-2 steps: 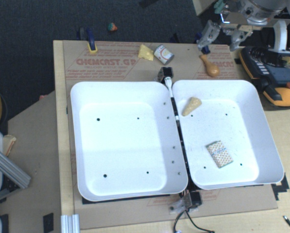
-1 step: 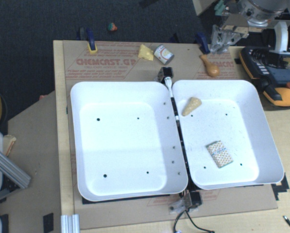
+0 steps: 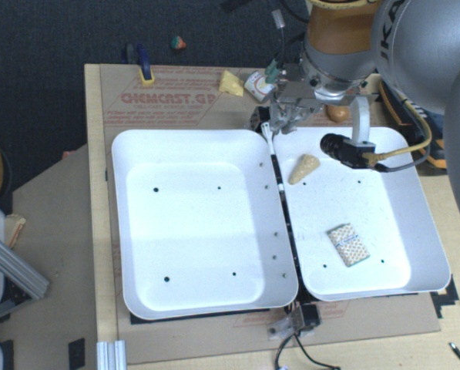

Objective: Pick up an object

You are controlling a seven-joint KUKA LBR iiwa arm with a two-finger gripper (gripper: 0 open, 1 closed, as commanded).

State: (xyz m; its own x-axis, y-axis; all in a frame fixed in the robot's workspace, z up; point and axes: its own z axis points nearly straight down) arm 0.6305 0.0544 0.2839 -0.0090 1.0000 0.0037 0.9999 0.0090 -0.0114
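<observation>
White bins: two, side by side on the surface (image 3: 183, 91); left bin (image 3: 191, 222), right bin (image 3: 368, 214).
Tan wedge-shaped piece (image 3: 303, 168): lies in the right bin, near its upper left, close to the shared wall.
Patterned packet (image 3: 348, 244): flat in the right bin, lower middle, well apart from the wedge.
Gripper (image 3: 280, 120): at the top of the divide between the bins; too small and cluttered, perhaps empty, its opening cannot be told.
Arm (image 3: 368, 29): reaches in from the upper right.
</observation>
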